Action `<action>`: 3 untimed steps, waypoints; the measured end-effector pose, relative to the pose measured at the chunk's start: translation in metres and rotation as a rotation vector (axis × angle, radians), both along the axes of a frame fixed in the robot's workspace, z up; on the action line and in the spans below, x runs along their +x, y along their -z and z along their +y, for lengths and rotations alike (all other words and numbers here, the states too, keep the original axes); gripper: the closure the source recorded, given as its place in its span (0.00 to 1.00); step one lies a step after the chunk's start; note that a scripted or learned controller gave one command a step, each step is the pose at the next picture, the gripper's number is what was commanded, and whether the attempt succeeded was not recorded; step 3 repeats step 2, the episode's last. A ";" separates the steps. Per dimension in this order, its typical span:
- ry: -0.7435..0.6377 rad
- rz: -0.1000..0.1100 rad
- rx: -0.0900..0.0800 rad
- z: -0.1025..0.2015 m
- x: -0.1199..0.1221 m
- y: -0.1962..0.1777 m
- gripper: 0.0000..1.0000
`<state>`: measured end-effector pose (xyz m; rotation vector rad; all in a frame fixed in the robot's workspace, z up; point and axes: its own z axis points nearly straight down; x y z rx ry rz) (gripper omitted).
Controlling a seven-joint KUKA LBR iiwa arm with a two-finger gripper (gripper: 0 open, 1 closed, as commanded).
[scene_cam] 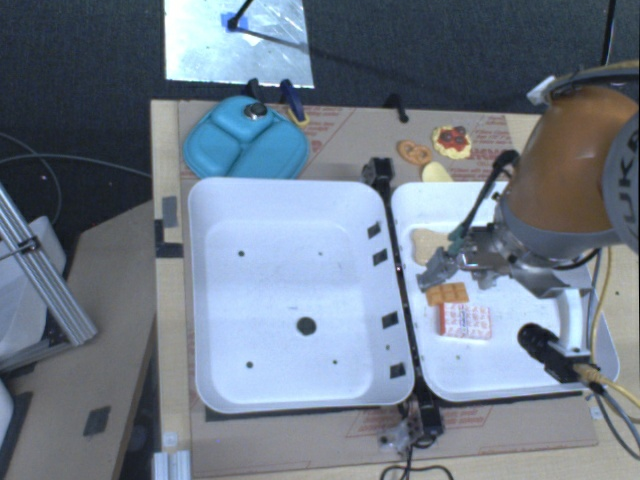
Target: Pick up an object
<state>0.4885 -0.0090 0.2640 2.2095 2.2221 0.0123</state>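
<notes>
Your arm (585, 158) hangs over the right bin (500, 383). The gripper (438, 266) sits just above the cracker (446, 294), near the bin's left wall; the jaws look slightly apart, holding nothing. It could pinch crooked and bump the red packet (465, 321) beside it.

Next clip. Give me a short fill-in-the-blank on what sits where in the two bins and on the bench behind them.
1. The red and white packet lies in the ____ bin.
2. The arm's hand hangs over the ____ bin, near the divider.
3. The blue divided plate rests on the bench behind the ____ bin.
4. An orange cracker sits directly ____ the packet in the view.

Missing words: right; right; left; above
</notes>
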 end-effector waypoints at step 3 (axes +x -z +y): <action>-0.001 0.005 0.000 0.000 0.000 -0.006 0.00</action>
